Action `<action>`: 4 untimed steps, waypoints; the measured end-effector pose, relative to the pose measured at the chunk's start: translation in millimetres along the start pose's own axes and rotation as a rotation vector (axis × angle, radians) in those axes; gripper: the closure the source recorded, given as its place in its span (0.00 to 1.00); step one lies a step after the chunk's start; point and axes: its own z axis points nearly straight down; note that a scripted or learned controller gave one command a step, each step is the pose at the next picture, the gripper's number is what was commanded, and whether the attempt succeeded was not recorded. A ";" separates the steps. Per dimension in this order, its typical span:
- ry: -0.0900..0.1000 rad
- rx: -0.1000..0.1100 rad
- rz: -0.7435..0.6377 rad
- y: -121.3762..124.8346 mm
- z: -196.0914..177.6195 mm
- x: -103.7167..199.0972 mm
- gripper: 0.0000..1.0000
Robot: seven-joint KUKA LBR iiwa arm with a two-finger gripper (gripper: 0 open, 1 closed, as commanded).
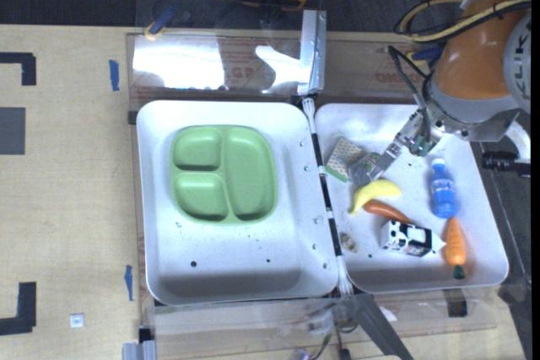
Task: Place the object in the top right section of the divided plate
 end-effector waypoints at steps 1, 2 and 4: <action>-0.005 -0.004 -0.241 85.5 -25.3 31.2 0.00; -0.003 -0.003 0.175 139.5 -24.4 80.1 0.00; 0.001 0.003 0.528 85.9 -23.9 73.4 0.00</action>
